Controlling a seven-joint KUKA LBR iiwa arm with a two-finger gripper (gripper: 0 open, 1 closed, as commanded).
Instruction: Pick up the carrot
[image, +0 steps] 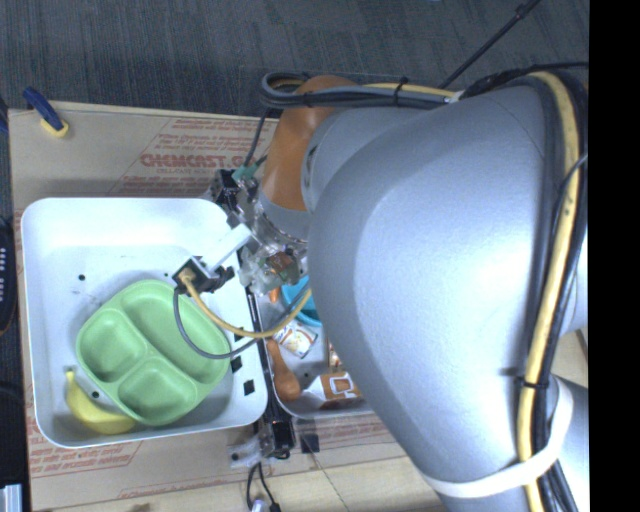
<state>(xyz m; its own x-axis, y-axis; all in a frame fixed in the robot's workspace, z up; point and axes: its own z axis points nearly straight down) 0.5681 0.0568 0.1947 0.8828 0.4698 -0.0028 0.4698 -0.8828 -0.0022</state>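
I cannot tell the end effector (262, 262) state; the arm (440, 290) covers the right bin; I judge the carrot not yet lifted.

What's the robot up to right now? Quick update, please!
Arm low over right bin, covering most of it. Gripper hidden, grip unknown. Carrot not made out. Left bin holds green tray and banana.

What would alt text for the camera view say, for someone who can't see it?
A large grey robot arm with an orange band reaches in from the right, covering most of the right bin. The left white bin holds a green divided tray and a yellow banana.
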